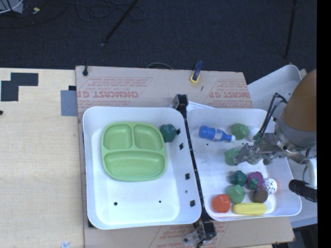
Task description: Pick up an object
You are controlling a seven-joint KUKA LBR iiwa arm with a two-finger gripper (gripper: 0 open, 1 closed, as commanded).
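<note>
**Two bins, arm over the right one**

Left white bin [98, 200]: light green three-compartment plastic plate [134, 151]; dark teal lumpy toy [168, 132] just off its right edge.

Right white bin [207, 185]: blue plastic bottle [215, 134] lying flat at the far side; rounded green object [240, 130] beside it. Near corner cluster: red-orange ball [221, 203], yellow corn-shaped toy [250, 208], green lump [236, 192], teal piece [238, 177], magenta piece [254, 180], brown piece [260, 195], white spotted ball [271, 185].

Gripper [245, 156]: low over mid-bin, touching a pale green item [231, 156]. Finger spread and any grasp: cannot tell.
</note>
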